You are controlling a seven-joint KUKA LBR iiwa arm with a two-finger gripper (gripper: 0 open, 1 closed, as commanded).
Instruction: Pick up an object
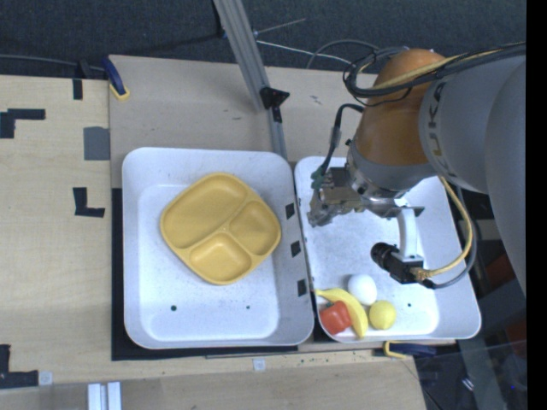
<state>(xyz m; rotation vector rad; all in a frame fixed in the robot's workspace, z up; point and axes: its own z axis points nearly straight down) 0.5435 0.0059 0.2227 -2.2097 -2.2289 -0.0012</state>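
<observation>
In the right bin (444, 319) a small heap of toy food lies at the front left corner: a white egg (363, 289), a yellow banana (349, 305), a red piece (336, 317) and a yellow lemon (382, 315). My gripper (327, 203) hangs over the back left part of the same bin, well behind the heap and apart from it. Nothing shows between its fingers. The grey and orange wrist covers the bin's back half.
The left bin (145, 314) holds a yellow divided plate (220, 227) near its middle. A metal pole (248, 49) slants down to the ridge between the bins. A black cable fitting (395, 261) hangs off the arm just behind the egg.
</observation>
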